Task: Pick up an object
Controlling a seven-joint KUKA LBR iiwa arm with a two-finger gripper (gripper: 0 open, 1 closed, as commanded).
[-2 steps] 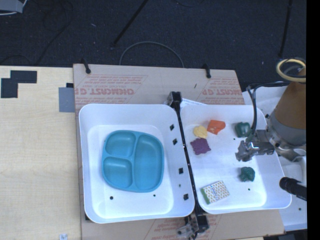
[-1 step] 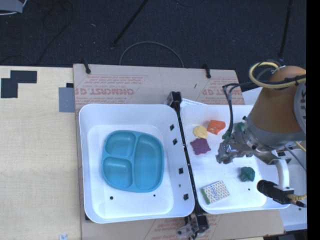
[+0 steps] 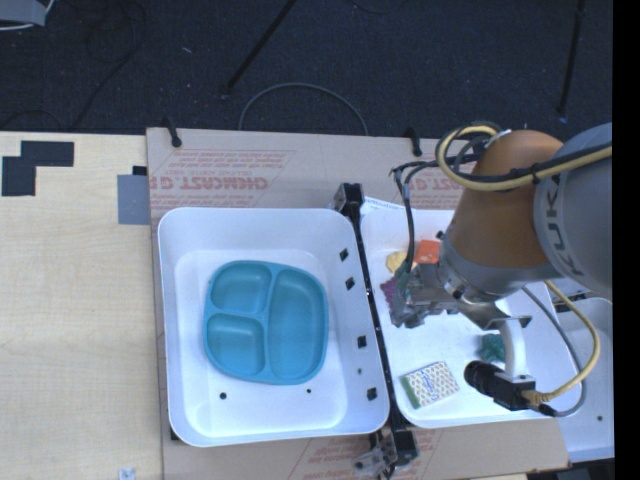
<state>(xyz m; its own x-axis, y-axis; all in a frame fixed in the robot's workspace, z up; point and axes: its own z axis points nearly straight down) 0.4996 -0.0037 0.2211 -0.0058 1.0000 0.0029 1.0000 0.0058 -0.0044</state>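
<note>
Both white bins look like smooth, faintly glossy plastic. The blue divided plate is smooth matt plastic. The tabletop shows pale wood grain, with printed brown cardboard under the bins. The arm's orange band is glossy, and its grey shell has a satin sheen.

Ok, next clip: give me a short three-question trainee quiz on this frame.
1. True or false: the blue tray lies in the left bin.
2. Which bin is the gripper over? A) left B) right
3. Fill in: near the right bin's front edge lies a green-and-white patterned ____.

Key: 1 true. 2 B. 3 packet.
</note>
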